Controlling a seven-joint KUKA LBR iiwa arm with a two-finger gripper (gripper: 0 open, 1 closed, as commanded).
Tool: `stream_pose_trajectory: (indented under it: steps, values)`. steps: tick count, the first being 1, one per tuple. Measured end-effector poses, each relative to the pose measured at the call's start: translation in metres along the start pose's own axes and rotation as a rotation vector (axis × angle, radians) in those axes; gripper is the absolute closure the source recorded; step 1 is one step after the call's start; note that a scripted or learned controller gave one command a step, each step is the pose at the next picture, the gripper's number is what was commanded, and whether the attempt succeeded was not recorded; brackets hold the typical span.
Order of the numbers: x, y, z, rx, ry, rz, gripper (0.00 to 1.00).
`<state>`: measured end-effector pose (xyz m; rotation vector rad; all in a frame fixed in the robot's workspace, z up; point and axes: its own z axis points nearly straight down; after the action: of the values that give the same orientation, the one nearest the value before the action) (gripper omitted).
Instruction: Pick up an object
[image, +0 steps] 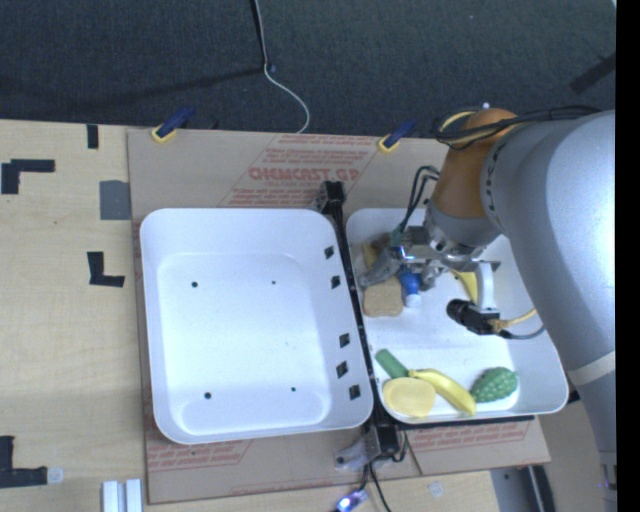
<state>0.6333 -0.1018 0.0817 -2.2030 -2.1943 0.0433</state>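
White bins (160, 240), yellow banana (447, 388), seemingly bumpy-green fruit (494, 384)

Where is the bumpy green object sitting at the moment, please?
The bumpy green object lies in the right bin, at its near right corner, just right of the yellow banana.

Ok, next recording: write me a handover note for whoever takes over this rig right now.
Gripper: low in the right bin, at its far left corner, over a tan flat piece and a small blue item. Whether it grips anything cannot be seen.
Things: green cylinder, yellow round piece, banana and bumpy green item lie along the right bin's near edge. Left bin sits alongside.
Done: arm has reached the pile.
Left: confirm a grasp, then lift an object.
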Motion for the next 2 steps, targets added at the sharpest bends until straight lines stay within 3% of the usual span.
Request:
stream_pose_trajectory:
  steps: [1, 2]
  values:
    - [0.0, 0.001, -0.011, -0.015, -0.003, 0.0, 1.0]
    - [0.01, -0.047, -0.106, -0.047, -0.002, -0.005, 1.0]
